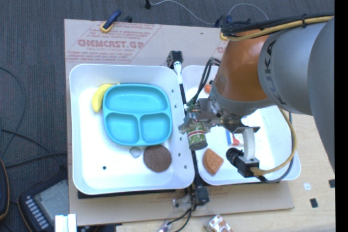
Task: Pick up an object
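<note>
My gripper (194, 126) hangs over the left edge of the right bin (283, 171), under the grey and orange arm. It is shut on a small greenish can (197, 138) with a dark end, which sticks out below the fingers (189, 123) and sits above the wall between the two bins. An orange waffle-like piece (212, 161) lies on the right bin's floor just below the can. A small red and blue item (235, 140) peeks out beside the arm's cable.
The left bin (81, 171) holds a blue divided plate (137, 113), a yellow banana (99, 96) at the plate's upper left, a round brown patty (157, 158) and a small grey bit (135, 152). The arm covers much of the right bin.
</note>
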{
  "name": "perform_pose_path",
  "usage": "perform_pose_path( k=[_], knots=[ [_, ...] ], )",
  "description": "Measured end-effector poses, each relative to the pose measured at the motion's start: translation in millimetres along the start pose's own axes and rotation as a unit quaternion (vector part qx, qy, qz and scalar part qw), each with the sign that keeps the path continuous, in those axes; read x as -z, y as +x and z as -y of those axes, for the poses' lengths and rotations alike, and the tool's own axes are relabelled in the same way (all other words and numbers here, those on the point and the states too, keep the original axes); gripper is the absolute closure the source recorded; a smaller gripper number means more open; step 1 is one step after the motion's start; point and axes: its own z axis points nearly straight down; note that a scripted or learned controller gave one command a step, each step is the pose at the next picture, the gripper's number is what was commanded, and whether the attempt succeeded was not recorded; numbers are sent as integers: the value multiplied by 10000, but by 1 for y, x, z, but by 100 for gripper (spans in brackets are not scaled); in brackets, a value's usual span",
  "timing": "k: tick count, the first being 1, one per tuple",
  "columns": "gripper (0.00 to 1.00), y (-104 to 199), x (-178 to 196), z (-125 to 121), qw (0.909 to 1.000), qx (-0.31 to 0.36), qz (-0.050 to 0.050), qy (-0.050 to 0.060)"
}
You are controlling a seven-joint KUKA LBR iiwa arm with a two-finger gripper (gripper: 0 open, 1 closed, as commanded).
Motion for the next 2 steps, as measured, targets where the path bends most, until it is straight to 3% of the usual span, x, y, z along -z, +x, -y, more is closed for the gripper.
perform_pose_path(
  k=[2],
  knots=[
    [100, 0, 18, -1, 10000, 7, -1, 8]
  ],
)
